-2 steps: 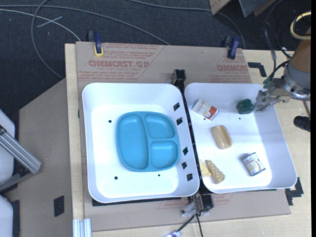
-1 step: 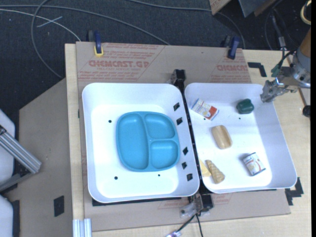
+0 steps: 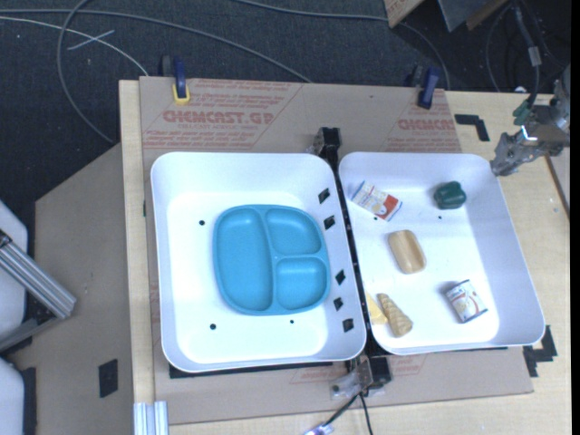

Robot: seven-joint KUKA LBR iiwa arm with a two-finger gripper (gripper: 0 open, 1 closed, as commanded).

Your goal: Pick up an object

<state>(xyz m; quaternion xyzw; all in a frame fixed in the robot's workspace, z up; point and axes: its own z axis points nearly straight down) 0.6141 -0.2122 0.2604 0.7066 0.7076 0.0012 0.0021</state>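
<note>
- The tabletop point(image 3: 507, 116) bore two white bins; the left bin point(image 3: 181, 270) held a blue tray point(image 3: 270, 259).
- The right bin point(image 3: 512, 252) held the candidates: a tan roll point(image 3: 407, 250) with its long axis running near to far, a small can point(image 3: 465, 301), a green lump point(image 3: 449, 195), a packet point(image 3: 376, 201) and a cone point(image 3: 393, 314).
- The gripper point(image 3: 509, 154) hung at that bin's far right corner, nothing in it; whether the fingers stood apart or together I cannot tell.
- Judged step: approach. Next: travel over one object, then descend.

Even, bright overhead light washes the 2 white bins point(image 3: 172, 270) nearly to glare, with faint, soft shadows. Focus is slightly soft throughout; the dark floor point(image 3: 72, 89) stays dim.
</note>
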